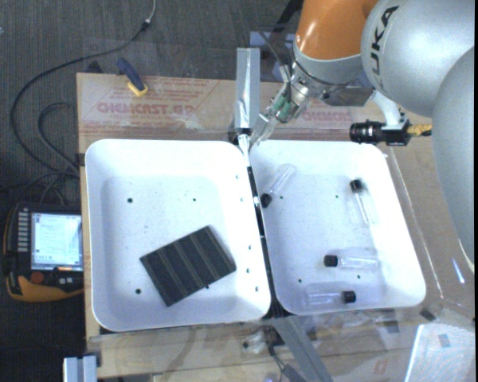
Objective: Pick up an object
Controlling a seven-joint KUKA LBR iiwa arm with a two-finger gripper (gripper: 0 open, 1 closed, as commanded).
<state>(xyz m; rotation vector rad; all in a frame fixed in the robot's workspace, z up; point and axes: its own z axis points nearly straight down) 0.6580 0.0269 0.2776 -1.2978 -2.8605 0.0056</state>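
The KUKA arm takes up the upper right of the camera view, its orange band above the wrist, which tapers down and left toward the back rims of the bins. The gripper sits near the point where the two bins meet at their back edge, slim and angled; whether it is open or shut I cannot tell.

The left bin bears one thing: a dark ribbed rectangular block, lying flat and skewed toward the front right of that bin. The right bin bears several clear plastic tubes with black caps. One tube lies near the back left, just in from the divider. Another tube lies at the right, roughly front to back. A third tube lies crosswise lower down, and a fourth tube lies near the front wall.

Nothing shows in the gripper, so the task looks to be at the approach step, with no object picked. The tube near the back left is the closest candidate. The next move would call for carrying the gripper over a chosen thing, lowering on it, and closing across its narrow width. The tubes are slim, smooth and round, so they may well roll or slip.
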